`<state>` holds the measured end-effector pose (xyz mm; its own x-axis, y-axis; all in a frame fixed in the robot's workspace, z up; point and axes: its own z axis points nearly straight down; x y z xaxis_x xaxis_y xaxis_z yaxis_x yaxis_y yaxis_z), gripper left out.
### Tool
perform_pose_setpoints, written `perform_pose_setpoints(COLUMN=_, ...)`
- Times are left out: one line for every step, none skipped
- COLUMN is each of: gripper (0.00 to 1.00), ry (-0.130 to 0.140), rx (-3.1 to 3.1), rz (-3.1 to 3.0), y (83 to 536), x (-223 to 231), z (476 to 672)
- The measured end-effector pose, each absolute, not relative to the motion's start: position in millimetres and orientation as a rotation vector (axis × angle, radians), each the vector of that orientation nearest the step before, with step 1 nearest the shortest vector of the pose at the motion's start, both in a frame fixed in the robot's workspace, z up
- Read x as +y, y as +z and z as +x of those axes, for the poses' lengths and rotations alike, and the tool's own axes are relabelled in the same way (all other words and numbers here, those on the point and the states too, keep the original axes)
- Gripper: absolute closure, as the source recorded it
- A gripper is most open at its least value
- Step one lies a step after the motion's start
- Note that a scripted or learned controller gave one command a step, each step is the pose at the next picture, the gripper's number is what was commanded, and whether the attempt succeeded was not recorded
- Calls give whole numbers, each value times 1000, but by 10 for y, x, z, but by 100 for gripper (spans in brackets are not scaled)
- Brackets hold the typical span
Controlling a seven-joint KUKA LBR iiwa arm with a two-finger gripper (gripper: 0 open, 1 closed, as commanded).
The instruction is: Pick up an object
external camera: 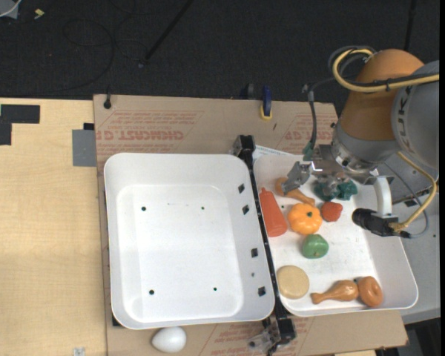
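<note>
Toys crowd the right bin (400,273), and we judge any one of them would serve the task. Nearest the jaws (311,175) lie a teal toy (344,191), partly under the wrist, a small red piece (331,212) and the orange pumpkin (305,219). Below the pumpkin sits a green ball (315,246); a long orange-red carrot shape (272,212) lies along the bin's left wall; a tan disc (292,280), a drumstick (335,294) and a brown ring (370,291) rest near the front edge.

The jaws hover low over the back of the bin, just above and left of the pumpkin, with a thin orange stick (300,196) lying beneath them. We cannot tell whether they are open or closed, since the metal parts blur together, and we see nothing clearly held.

To do this step well, we would choose one thing and commit. The pumpkin looks round and may roll aside, so we would centre over it and come straight down. The red piece touches or nearly touches it, so a careless close could catch both. We would also mind the bin's rim and the divider (252,199) between the bins.

The left bin (126,288) lies well apart, and a white egg shape (168,339) sits on the worktop (37,236) by its front edge.
</note>
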<state>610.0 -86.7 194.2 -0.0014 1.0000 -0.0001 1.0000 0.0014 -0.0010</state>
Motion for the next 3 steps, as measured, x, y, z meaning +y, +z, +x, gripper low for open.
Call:
perform_pose_setpoints(gripper=0, ry=-23, rx=-2231, rz=-2230, y=1101, x=-847, z=6394)
perform_pose_setpoints(gripper=0, ry=7, rx=-2218, rz=-2216, y=866, x=-831, z=5845)
perform_pose_setpoints(gripper=0, ry=1, rx=-2226, rz=-2217, y=877, x=-946, z=6195)
